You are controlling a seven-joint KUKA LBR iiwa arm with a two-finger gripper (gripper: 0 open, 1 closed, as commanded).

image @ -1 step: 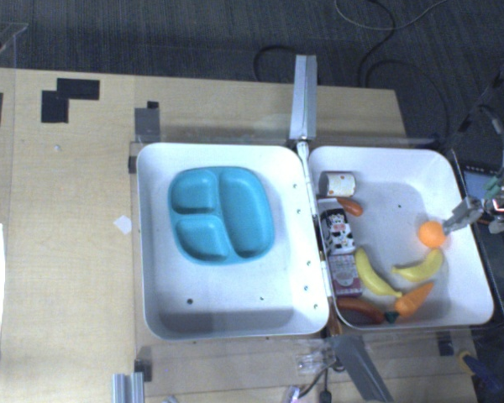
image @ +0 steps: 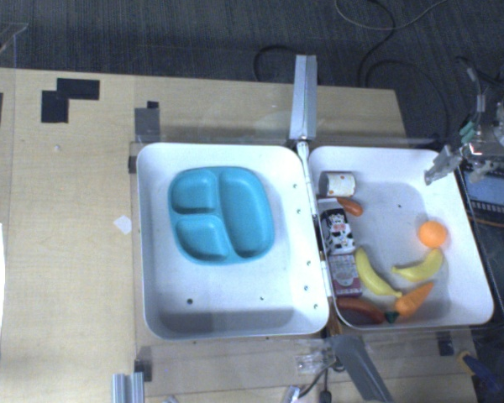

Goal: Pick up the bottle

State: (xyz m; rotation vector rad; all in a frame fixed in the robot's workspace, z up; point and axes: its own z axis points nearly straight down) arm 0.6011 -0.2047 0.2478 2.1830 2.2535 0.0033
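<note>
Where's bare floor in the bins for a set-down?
Left bin: strip around the blue tray, widest along the near wall. Right bin: open middle between bottle and orange, plus the far side. Crowded: near-left corner with bananas and carrot.

Bottle (image: 338, 235) – cow-patterned, lying flat along the right bin's left wall

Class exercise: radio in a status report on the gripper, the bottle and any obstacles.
Gripper above right bin's far right corner, holding nothing. White cow-patterned bottle lying against left wall. Small can, yellow bananas crowd it.
</note>
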